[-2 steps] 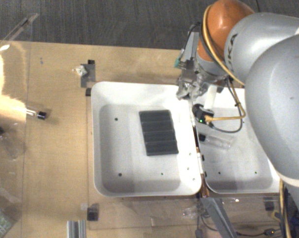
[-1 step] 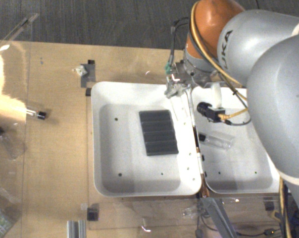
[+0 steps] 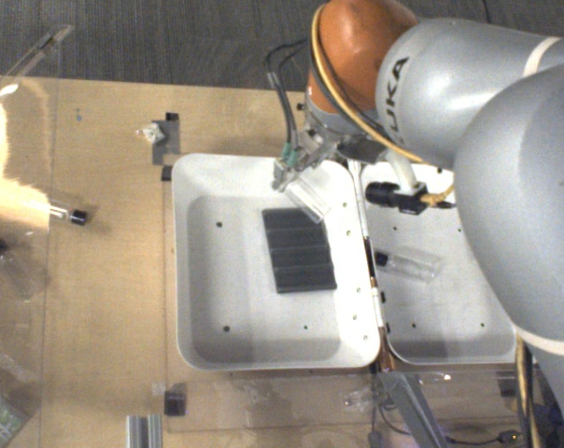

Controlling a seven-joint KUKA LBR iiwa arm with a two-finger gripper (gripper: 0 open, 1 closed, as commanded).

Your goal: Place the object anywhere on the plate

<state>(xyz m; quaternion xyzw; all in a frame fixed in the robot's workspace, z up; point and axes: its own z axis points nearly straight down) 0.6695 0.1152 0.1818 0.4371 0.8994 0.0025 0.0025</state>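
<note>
Camera view: left bin [image 3: 198,343] holding dark ribbed plate [image 3: 299,249] near its middle. Clear plastic object [image 3: 307,199] pinched in gripper [image 3: 287,174], hanging tilted just over plate's upper right corner. Right bin [image 3: 450,343] containing a clear vial [image 3: 408,264], lying flat. Both bins side by side on desk [image 3: 95,297].

A dark ribbed rectangular plate [image 3: 299,249] lies flat in the left bin. A clear plastic object [image 3: 307,197] hangs tilted just beyond its far edge.
</note>
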